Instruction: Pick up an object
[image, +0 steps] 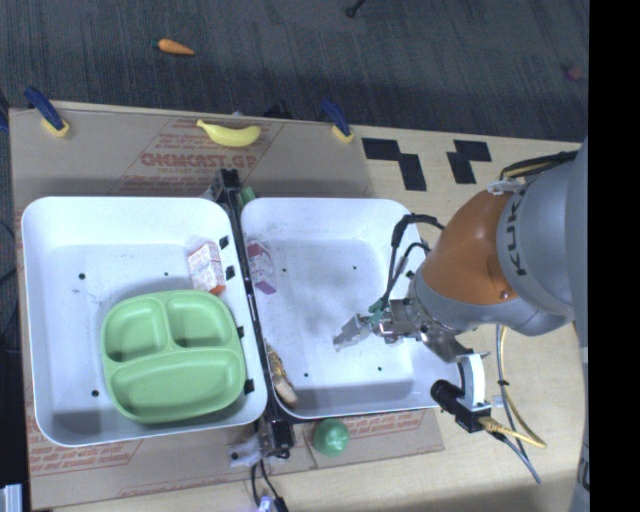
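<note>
A small pink and white packet (259, 266) lies in the right bin (330, 215), by its left wall. A tan thing (279, 381) sits in that bin's near left corner. The gripper (352, 333) hangs low over the middle of this bin, well apart from both. Its fingers point left and look a little spread, pinching nothing. The grey arm (500, 265) bends in from the right. A green tray (175, 352) lies in the left bin (60, 230).

Green compartment tray (175, 352), left bin (60, 240)
</note>
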